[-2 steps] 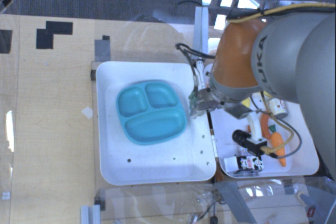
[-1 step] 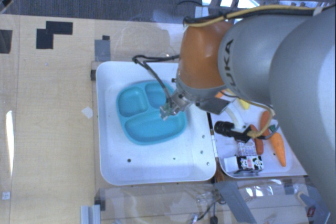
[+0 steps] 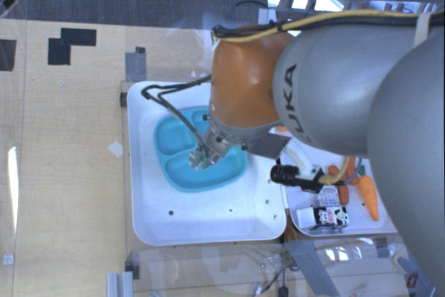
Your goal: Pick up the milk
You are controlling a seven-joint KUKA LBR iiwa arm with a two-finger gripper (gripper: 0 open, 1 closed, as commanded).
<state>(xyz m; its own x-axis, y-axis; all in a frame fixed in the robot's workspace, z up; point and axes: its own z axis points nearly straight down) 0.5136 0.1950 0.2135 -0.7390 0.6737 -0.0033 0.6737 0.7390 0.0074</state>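
a slanted overhead look at a pale wooden bench [image 3: 62,170] bearing two shallow white bins side by side.

the left bin [image 3: 208,222] holds one thing: a blue plate [image 3: 174,139] moulded into compartments, lying in the bin's far half, with bare white floor in front of it.

the right bin [image 3: 297,222] is largely covered by the robot's big grey arm [image 3: 348,80], so just its near left corner can be seen. in that corner lies the milk [image 3: 328,212], a small white carton with dark printing, close to the bin's front rim. just beside it to the right is an orange carrot [image 3: 368,199], pointing toward the front rim. a second orange piece [image 3: 345,174] sits behind the milk, partly under the arm, and what it is cannot be made out.

the arm reaches in from the right, its orange band [image 3: 243,80] hanging over the left bin. the claw [image 3: 201,160] points down at the middle of the blue plate, right at its surface; whether it touches the plate cannot be told. it looks small and blurred, so whether it is released or clenched cannot be told either. the claw is well apart from the milk, which sits in the other bin.
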